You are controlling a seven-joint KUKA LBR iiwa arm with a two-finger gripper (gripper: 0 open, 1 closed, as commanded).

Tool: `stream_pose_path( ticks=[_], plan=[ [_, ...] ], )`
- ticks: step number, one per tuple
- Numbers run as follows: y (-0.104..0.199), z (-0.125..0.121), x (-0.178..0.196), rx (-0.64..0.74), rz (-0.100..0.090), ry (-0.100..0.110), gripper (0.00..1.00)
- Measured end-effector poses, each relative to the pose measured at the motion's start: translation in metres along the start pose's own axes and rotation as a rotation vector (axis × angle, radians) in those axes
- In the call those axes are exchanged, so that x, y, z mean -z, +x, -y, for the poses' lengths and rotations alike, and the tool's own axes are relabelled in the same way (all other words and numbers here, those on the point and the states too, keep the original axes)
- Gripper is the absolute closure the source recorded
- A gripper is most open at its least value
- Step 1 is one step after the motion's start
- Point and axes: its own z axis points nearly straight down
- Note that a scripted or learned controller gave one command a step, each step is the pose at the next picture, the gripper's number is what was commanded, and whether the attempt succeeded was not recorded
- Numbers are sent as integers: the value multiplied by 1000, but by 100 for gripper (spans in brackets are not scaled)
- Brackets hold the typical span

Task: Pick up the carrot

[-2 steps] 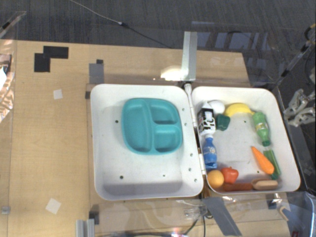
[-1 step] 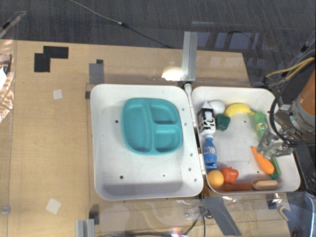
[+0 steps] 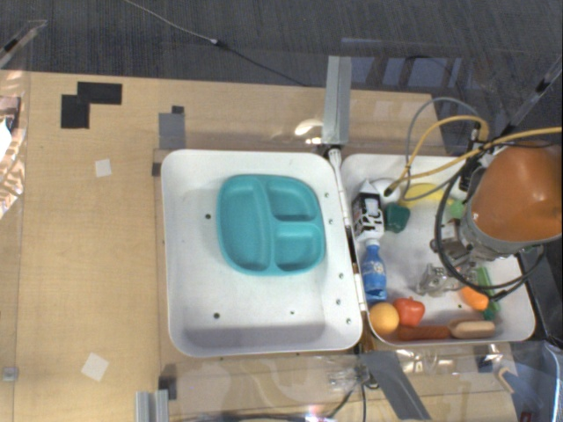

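The carrot [image 3: 475, 298] lies at the lower right of the frame, in the right bin [image 3: 526, 323] near its right wall: a small orange stub with a green top, partly hidden under the arm [image 3: 519, 196] and its cables. The gripper [image 3: 437, 278] hangs just left of it, over bare bin floor. Whether it is open or closed I cannot tell (the metal parts blur together).

The risk, as I judge it, is a missed grasp: the carrot sits tight against the wall, crowded by the sausage [image 3: 420, 331], bread roll [image 3: 472, 328] and tomato [image 3: 409, 309] close below and to its left, so a descent could nudge it aside or catch a neighbour.
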Motion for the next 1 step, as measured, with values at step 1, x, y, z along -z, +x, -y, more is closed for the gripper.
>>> stream_pose_path(
  ticks=[1],
  plan=[
    [32,-13,146,147,-4,9,100]
  ],
)
